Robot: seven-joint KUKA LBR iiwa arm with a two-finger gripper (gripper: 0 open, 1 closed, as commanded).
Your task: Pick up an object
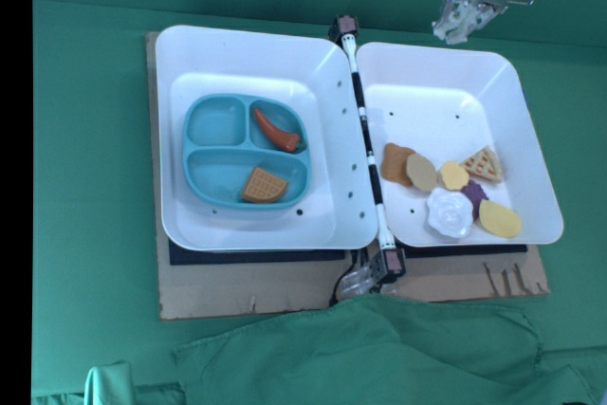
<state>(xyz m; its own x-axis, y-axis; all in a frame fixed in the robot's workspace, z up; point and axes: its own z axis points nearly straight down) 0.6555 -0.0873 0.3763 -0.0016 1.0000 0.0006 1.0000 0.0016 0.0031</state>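
One claw, above right bin

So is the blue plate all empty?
No. The blue plate has an orange sausage in its top right section and a waffle piece in the big bottom one. Its top left section holds nothing.

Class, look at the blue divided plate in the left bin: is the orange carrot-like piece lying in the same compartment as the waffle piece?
No. The carrot-like piece lies in the plate's upper right compartment, while the waffle piece sits in the long lower compartment.
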